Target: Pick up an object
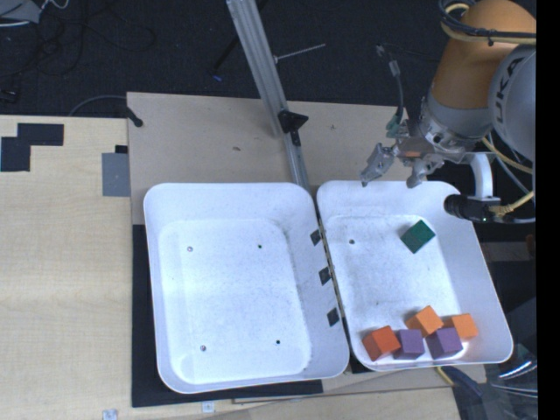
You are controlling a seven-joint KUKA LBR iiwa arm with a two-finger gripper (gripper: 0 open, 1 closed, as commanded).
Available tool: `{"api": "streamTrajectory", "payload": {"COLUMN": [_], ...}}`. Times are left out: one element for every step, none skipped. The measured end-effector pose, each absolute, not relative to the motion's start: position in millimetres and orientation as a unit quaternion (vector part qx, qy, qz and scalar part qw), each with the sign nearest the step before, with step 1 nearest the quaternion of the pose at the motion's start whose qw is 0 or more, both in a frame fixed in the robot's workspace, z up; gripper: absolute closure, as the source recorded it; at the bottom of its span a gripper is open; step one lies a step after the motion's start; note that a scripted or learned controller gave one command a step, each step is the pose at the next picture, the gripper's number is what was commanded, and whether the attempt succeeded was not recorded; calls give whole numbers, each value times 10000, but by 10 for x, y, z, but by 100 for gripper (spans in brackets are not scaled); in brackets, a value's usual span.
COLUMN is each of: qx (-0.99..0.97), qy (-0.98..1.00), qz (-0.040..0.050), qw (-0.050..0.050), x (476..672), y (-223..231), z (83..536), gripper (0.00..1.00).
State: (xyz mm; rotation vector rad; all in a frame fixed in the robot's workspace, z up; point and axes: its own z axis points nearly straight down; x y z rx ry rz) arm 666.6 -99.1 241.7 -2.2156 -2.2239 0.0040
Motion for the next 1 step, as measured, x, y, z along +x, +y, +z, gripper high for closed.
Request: {"api": "streamTrajectory", "payload": {"qx": [-7088], "qy": [-7054], "qz": [44], "qw": [42], "x": [6281], "y": [-1620], "z": [1544], "gripper": [0]}}
